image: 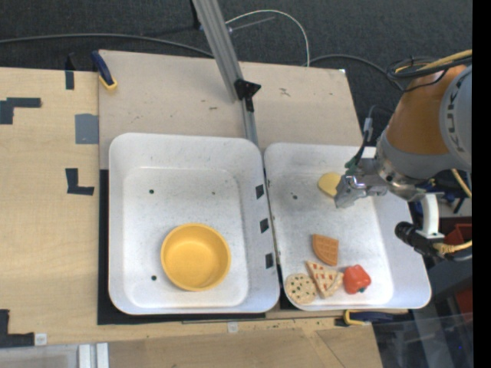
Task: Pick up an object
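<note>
Gripper [347,194]: low in the right bin, at the end of the grey and orange arm [422,133] reaching in from the right; whether its fingers are spread or pressed together cannot be told.
Pale yellow piece [329,183]: on the bin floor, touching or just beside the gripper's left side; not clearly between the fingers.
Right bin [295,175]: white and shallow.
Orange waffle-like piece [325,248]: near the bin's front, well apart from the gripper.
Pizza-like wedge [324,279]: just in front of the waffle piece.
Round cracker [300,288]: touching the wedge's left.
Red pepper [356,279]: just right of the wedge.
Left bin [138,159]: white, beside the right bin.
Yellow bowl [196,256]: upright near the left bin's front.
</note>
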